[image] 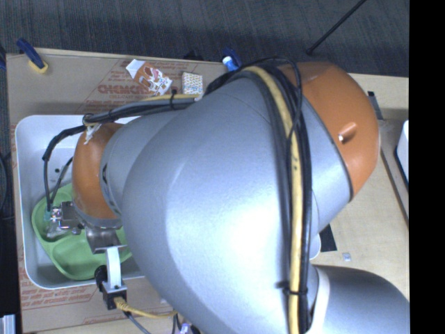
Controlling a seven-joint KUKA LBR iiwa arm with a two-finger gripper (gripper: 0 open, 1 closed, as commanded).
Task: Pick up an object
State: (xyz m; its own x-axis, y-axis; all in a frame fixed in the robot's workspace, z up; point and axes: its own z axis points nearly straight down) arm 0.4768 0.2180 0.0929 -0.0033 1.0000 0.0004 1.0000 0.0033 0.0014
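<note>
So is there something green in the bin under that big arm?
Yes, a green object lies in the white bin at the left, partly covered by the arm's wrist.

Robotics lab bench, seen from a fixed overhead camera.

Set up for machine trials rather than any home or shop: grey industrial arm (229,200) with orange band (348,131) and black and yellow cables (295,186) run along its casing; white bin (28,179) set on printed cardboard (111,85); blue clamps (31,54) gripping the bench edge; pale wooden benchtop (375,235); dark carpet (174,12) beyond; thin black rod (348,12) slanting across the floor at upper right.
</note>
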